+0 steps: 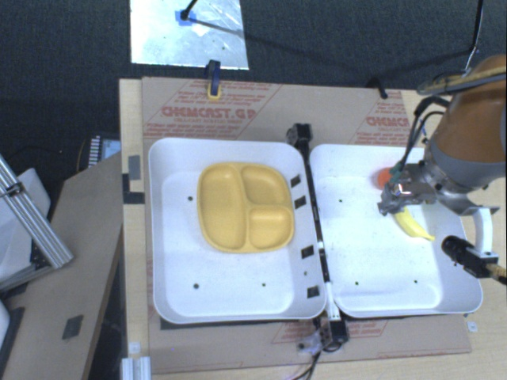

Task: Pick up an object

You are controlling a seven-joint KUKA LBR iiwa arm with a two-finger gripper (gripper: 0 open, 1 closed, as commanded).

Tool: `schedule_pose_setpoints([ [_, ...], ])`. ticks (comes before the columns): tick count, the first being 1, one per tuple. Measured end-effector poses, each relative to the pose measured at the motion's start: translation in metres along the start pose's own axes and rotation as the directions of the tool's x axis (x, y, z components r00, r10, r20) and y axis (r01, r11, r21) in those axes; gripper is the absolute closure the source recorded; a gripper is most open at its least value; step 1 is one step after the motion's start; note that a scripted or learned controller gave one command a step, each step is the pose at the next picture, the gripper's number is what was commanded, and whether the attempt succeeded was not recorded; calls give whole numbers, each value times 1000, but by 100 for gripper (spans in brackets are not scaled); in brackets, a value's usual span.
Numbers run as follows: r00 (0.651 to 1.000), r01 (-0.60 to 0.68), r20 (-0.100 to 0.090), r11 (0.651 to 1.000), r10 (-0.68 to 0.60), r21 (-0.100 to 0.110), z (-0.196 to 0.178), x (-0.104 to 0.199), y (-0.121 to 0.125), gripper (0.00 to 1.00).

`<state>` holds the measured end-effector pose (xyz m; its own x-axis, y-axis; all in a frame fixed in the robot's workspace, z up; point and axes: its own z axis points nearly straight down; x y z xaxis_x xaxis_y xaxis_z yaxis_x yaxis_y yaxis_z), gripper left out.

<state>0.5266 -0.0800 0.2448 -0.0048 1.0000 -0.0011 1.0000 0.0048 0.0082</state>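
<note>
In the camera view, two shallow white bins sit side by side on a sheet of cardboard (261, 101) with red print. The left bin (176, 279) holds a yellow plate (223, 204) with three sections, lying flat near the bin's middle. A row of black clips (305, 252) runs along the seam where the two bins meet.

The right bin (372, 279) holds two small things near its far right part. A yellow banana (415, 226) lies on the bin floor, slanting down to the right. A small orange object (383, 177) sits a little farther back and to the left of it; what it is cannot be made out.

The arm (475, 133) reaches in from the right, its orange band above the grey wrist. The gripper (393, 205) points down into the right bin, between the orange object and the banana, just beside the banana's upper end. It hides the spot beneath it, and whether it is apart, together or clamped on something cannot be told.

Beyond the bins, a yellow clamp (213, 81) grips the far edge of the cardboard, and a shiny silver sheet (188, 24) lies on the dark floor.
</note>
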Motion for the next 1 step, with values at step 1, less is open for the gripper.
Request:
schedule_pose_setpoints([
  [1, 1000, 4, -2, 1000, -4, 6, 10, 43, 13, 100],
])
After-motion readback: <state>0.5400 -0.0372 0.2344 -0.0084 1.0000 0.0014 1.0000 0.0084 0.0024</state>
